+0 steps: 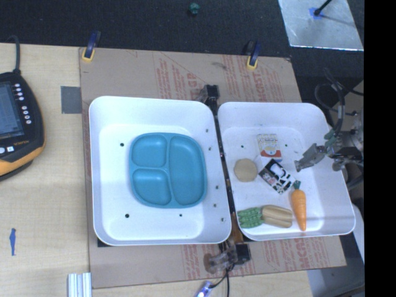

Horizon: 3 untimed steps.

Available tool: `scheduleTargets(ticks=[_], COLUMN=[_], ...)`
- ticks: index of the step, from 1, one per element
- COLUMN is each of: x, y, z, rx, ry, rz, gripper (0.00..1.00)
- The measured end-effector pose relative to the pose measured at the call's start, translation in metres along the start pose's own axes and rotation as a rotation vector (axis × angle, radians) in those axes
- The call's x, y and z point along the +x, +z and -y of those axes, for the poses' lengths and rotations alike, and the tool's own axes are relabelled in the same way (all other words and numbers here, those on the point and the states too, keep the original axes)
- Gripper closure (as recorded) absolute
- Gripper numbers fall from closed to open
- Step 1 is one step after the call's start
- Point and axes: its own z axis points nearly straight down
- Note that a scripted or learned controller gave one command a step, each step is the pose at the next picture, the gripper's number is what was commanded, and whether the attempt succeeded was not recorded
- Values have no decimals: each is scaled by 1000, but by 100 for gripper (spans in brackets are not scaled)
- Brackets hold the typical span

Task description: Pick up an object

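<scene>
Currently: approach stage, nothing lifted

Camera view: gripper (pixel 307 159) over right bin (pixel 331 228), near its right wall; claw state impossible to tell. Carrot (pixel 299 208) just below, black-and-white packet (pixel 275 174) to its left. Next: descend squarely onto one.

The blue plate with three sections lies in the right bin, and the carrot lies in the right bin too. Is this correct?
Not quite. The camera view shows the blue plate in the left bin, not the right one. The carrot does lie in the right bin, near its front right corner.
</scene>
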Motion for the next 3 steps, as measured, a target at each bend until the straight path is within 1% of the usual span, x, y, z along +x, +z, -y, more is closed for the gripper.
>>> scheduleTargets(ticks=[1,2,3], x=[-15,-16,73], y=[170,160,69], z=[14,14,-33], rx=[2,3,0], ry=[0,-4,-1], rz=[-1,1,-1], gripper=[0,100,100])
